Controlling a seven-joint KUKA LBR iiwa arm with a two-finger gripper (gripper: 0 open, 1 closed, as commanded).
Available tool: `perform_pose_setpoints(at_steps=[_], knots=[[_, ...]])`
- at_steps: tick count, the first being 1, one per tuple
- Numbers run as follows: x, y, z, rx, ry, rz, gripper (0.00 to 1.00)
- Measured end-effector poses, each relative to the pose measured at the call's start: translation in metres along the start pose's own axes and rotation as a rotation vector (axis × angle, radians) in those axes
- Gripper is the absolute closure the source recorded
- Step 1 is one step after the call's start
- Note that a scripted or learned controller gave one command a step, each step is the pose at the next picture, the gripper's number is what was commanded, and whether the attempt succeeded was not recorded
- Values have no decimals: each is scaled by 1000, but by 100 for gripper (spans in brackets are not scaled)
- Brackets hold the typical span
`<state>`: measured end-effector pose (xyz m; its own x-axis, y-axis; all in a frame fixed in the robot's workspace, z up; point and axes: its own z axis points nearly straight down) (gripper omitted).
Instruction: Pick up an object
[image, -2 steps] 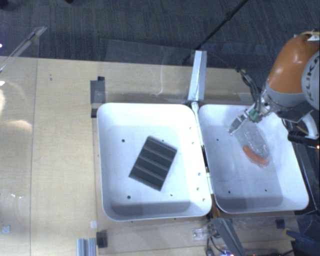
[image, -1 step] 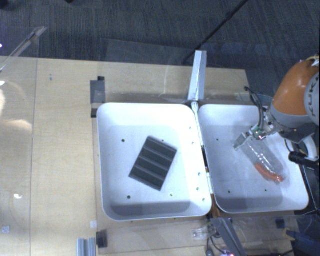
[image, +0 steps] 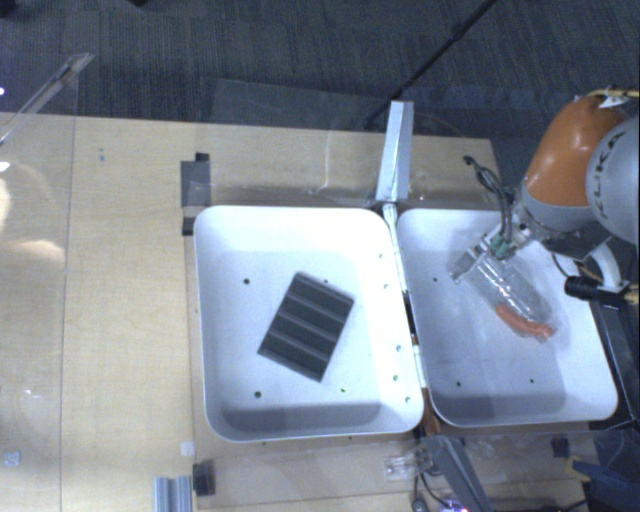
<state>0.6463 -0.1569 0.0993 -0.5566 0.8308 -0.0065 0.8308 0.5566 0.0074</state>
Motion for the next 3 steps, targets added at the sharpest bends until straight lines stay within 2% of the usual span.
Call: perform_pose_setpoints(at_steps=[1, 2, 3], knots=[[-6, 5, 10, 3, 2, -20, 0], [-7, 8, -3, -2, -2, -22, 100], [39, 50, -96, -1, 0, -141, 100]])
